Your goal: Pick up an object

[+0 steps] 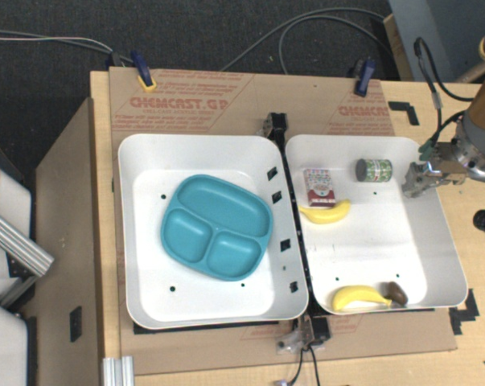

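Two shallow white bins sit side by side on the brown tabletop [186, 103], filling the middle of the frame. The left bin [137, 215] holds a teal divided plate [216, 227], lying flat near its centre. The right bin [435, 248] holds four small things: a green can [374, 170] on its side in the upper part, a small red and white box [318, 186] near the divider, a yellow banana [325, 212] touching the box's lower edge, and a second banana [363, 297] with a dark end along the bottom edge of the bin. The claw [417, 178] hangs at the right bin's upper right rim, right of the can and apart from it, with nothing visibly between its fingers; whether it is released or clenched I cannot tell. Two blue clamps [144, 72] grip the tabletop's top edge, and grey cables [306, 22] loop across the dark floor above.
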Tool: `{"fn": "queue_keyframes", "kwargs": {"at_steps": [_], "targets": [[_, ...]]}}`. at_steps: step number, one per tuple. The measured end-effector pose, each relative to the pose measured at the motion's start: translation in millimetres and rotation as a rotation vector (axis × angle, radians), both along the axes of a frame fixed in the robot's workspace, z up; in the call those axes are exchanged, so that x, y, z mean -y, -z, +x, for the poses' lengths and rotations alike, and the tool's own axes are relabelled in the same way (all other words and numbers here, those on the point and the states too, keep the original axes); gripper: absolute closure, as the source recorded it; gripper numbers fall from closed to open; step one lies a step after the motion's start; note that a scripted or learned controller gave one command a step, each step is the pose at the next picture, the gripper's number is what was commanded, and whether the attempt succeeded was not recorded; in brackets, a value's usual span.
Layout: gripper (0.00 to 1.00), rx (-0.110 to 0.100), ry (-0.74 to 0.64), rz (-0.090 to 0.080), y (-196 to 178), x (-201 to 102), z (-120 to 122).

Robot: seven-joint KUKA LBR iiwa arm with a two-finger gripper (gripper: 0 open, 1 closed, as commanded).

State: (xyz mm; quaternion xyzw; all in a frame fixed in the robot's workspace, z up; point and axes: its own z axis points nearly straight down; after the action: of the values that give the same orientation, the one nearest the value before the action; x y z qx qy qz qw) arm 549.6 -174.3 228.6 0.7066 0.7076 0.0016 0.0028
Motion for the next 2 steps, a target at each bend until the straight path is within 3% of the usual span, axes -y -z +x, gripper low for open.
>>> {"fn": "queue_keyframes", "kwargs": {"at_steps": [2], "targets": [[1.0, -0.006, -0.007, 0.005, -10, -118, 4]]}}
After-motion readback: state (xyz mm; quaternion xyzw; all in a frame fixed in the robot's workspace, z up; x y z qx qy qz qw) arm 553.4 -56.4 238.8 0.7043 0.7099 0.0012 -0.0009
